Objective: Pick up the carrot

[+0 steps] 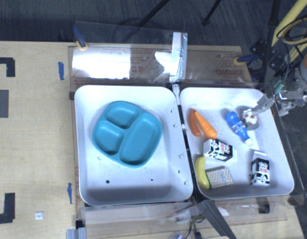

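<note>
The orange carrot (204, 125) lies at a slant in the right bin (283, 148), close to its left wall and toward the back. My gripper (266, 102) hangs over the bin's back right corner, well to the right of the carrot. Its tip is just above a small round white and red object (250, 117). Nothing can be seen held in it.
A blue bottle (237, 124) lies between the carrot and the gripper. Two cow-patterned cartons (218, 150) (260, 172), a yellow banana (201, 172) and a tan block (219, 176) sit toward the front. A blue divided plate (127, 132) rests in the left bin (88, 178).
</note>
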You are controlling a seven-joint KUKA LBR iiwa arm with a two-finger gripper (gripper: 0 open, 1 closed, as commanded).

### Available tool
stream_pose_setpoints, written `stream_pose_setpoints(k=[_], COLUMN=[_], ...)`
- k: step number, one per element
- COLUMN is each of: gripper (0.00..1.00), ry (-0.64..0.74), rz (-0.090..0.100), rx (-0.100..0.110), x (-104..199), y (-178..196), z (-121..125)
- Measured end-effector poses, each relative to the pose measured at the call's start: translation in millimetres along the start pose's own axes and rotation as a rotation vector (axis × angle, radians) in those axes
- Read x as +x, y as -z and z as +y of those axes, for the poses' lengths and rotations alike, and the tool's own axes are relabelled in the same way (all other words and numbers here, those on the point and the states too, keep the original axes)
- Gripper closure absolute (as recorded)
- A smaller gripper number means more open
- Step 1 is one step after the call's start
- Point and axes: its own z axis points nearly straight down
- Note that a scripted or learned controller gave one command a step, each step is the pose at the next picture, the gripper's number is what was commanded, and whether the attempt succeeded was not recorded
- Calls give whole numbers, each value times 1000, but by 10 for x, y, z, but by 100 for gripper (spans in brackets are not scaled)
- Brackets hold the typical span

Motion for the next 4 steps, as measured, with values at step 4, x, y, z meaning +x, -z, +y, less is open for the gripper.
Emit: stream_pose_setpoints(k=[4], gripper=[0], ry=[371], rz=[-1], rx=[-2], x=[1658], y=[-261], z=[-284])
